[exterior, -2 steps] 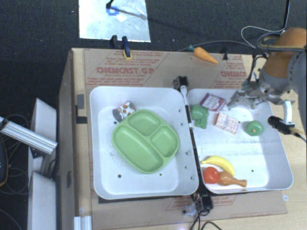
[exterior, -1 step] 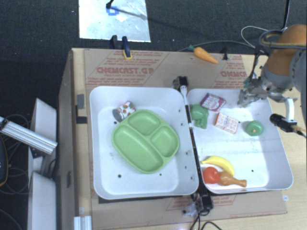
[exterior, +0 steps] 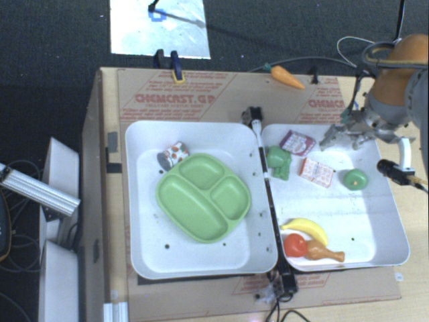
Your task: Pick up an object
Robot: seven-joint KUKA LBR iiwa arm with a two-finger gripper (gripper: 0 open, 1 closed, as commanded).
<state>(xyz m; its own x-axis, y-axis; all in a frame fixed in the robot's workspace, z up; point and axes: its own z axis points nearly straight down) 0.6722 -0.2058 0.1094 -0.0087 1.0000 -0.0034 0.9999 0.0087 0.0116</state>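
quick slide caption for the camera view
Gripper hovers over the right bin of toy food; green divided plate fills the left bin.

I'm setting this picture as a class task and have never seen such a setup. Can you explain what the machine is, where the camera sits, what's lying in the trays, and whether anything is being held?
One camera looks down at a slant on a bench with two white bins. The grey and orange robot arm reaches in from the right; its gripper hangs over the right bin, with nothing seen between its fingers. The left bin holds a green divided plate and a small cup. The right bin holds a banana, a tomato, a toy drumstick, a green round toy, a green block toy and two small packets.
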